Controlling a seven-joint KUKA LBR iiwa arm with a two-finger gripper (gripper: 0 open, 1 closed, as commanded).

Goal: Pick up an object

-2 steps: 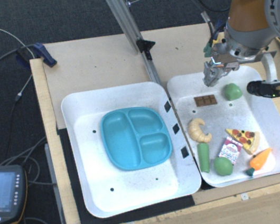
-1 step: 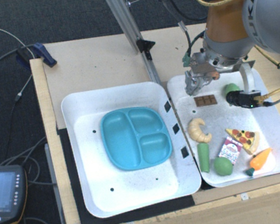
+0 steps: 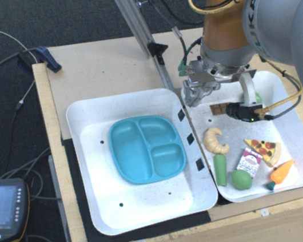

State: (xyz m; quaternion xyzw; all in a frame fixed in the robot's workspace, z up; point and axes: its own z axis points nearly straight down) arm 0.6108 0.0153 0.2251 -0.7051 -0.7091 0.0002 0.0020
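Camera view shows the pincer [image 3: 193, 94] hanging over the upper left corner of the right bin [image 3: 293, 116], close against the wall it shares with the left bin [image 3: 88, 157]; whether it is wide or narrow cannot be told from here, and nothing is seen in it. The likely picks lie well below it: a croissant [image 3: 216, 141], a green cucumber [image 3: 221, 169], a lime [image 3: 242, 180], a small carton [image 3: 250, 163], a pizza slice [image 3: 264, 150] and a carrot [image 3: 281, 172]. Descending where it hangs risks closing on bare floor or striking the bin wall. The toys crowd together, so a grasp may nudge neighbours or slip off rounded shapes.
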